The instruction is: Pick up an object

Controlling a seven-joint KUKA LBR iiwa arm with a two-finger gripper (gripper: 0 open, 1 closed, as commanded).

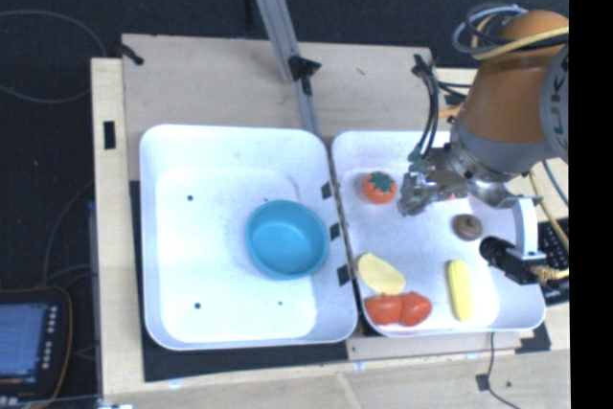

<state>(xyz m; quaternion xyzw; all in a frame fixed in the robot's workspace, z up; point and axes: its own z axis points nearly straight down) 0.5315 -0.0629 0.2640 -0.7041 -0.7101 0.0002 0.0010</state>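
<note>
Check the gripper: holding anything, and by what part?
Nothing seen held. The gripper hangs over the right bin, beside the tomato, apart from it.

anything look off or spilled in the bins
Nothing stands out. The blue bowl sits upright in the left bin. The tomato, brown piece, two yellow pieces and red piece lie apart inside the right bin. The hand is beside the tomato.

Blue bowl (286, 238) — white bins (172, 206).
</note>
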